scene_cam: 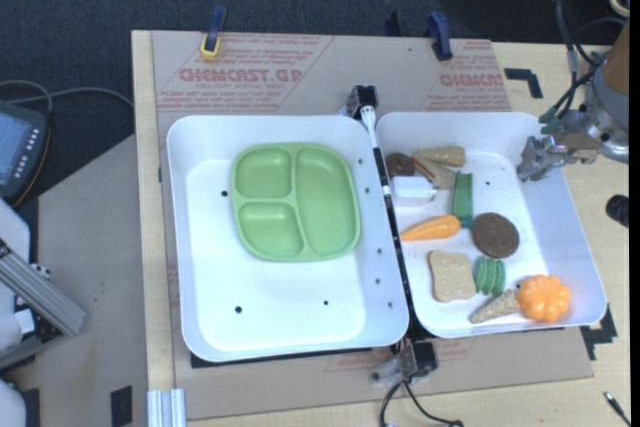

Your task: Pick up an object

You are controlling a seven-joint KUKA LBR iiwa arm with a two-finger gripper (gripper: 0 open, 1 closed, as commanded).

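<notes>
On the counter [150,165]: left shallow white plastic bin [200,305], holding one pale green three-compartment plate [296,201]. Right shallow white plastic bin [585,255], holding all toy foods unpicked: brown round cookie [495,235], orange pumpkin [545,297], tan bread slice [451,275], orange carrot [431,229]. My end effector [541,158] hovers at this bin's upper right edge, gripping nothing; whether its jaws are spread, I cannot tell. Pick not begun.
</notes>
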